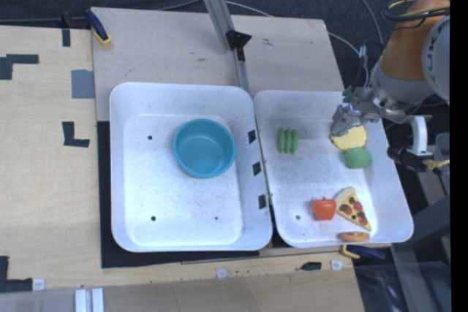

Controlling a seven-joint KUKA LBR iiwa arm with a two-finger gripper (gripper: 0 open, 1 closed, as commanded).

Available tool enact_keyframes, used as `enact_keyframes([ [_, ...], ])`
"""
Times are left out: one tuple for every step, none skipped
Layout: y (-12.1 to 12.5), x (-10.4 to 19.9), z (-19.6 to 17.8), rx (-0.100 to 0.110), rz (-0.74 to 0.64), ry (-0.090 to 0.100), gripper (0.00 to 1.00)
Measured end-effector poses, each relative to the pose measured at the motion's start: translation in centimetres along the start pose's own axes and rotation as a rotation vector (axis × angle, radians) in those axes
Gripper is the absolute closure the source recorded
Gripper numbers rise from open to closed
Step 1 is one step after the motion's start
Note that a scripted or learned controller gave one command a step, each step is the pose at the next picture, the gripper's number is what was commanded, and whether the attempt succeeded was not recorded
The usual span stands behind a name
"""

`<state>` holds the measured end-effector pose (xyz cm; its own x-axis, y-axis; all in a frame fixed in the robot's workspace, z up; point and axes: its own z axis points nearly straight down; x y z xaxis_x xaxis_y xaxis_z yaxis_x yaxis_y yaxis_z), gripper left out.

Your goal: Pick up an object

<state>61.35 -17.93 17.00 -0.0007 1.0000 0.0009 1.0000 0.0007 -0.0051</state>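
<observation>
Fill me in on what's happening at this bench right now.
The grey KUKA arm reaches in from the right, and its end effector is down over the right white bin, right at a yellow toy piece beside a round green toy. A grasp isn't evident. A green ridged vegetable, red toy and pizza slice lie nearby; the left bin holds a blue bowl.

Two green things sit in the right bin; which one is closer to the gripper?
The round green piece, just below the gripper beside the yellow block. The ribbed green one lies farther left.

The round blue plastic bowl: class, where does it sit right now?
The round blue plastic bowl sits inside the left white bin, toward its upper right, across the divider from the small green ridged toy.
</observation>
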Motion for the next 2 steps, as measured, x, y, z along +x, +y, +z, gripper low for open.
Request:
enact_keyframes([
  [0.2, 0.4, 4.4, -0.001, 0.000, 0.000, 0.00],
  [0.3, 0.4, 3.1, -0.005, -0.001, -0.001, 1.00],
])
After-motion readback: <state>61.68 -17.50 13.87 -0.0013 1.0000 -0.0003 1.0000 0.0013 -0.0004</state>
